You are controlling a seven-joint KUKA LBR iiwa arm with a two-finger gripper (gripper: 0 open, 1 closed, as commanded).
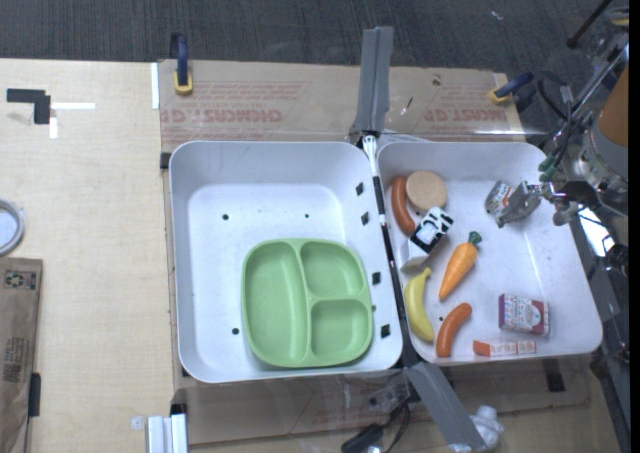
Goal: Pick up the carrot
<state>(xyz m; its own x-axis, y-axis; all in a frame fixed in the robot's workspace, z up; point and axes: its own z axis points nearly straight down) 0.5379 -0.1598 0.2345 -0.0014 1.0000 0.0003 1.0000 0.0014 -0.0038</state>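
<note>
While my gripper (512,203) hangs over the right bin (560,271), its grip state unclear to me, the carrot (457,266) lies well apart toward the bin's middle. Smooth orange plastic, it tapers from a green top

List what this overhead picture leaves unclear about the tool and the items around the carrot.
- Tool, camera view: small and blurred; finger state cannot be told.
- Arm: cut off by the right edge.
- Small red carton: print too small to read.
- Black and white item beside the carrot: too small to identify.
- Banana: upper end partly covered by a pale scrap.
</note>
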